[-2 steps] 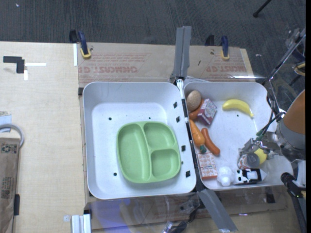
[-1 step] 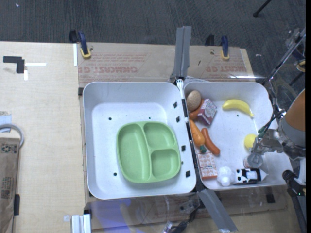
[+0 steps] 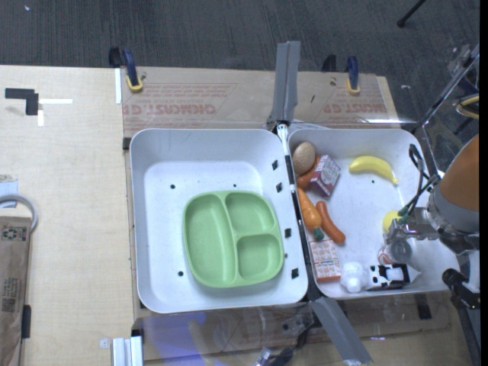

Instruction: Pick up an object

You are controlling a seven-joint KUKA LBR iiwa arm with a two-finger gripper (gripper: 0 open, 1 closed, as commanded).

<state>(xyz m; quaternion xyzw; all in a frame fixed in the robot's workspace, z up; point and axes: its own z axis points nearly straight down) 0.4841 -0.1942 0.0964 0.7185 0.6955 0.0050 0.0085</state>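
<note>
The desk (image 3: pixel 69 204) has two white bins side by side. The left bin (image 3: pixel 152 227) holds a green plate (image 3: pixel 232 239) w/ three parts, lying flat near the middle.

The right bin (image 3: pixel 358 204) has lots of small things. A yellow banana (image 3: pixel 374 167) lies near the back, alone. By the left wall, back to front: a brown round thing (image 3: pixel 303 156), a red and white pack (image 3: pixel 326 174) just beside it, then two orange carrot-like sticks (image 3: pixel 319 213) side by side. In front of them is a flat white and red box (image 3: pixel 325 261). Near the front wall sits a white round lump (image 3: pixel 352 277), and next to it a small black and white toy (image 3: pixel 390 275). A bit of something yellow (image 3: pixel 392 221) peeks out by the right side, partly hidden, can't tell what it is.

The arm (image 3: pixel 461 197) comes in from the right, orange band up top. The gripper (image 3: pixel 398 248) hangs low over the right bin's front right part, just above the black and white toy and just beside the yellow bit. It's too blurry and small to see if the fingers are spread or pressed together, so can't tell. Can't see anything between them.
</note>
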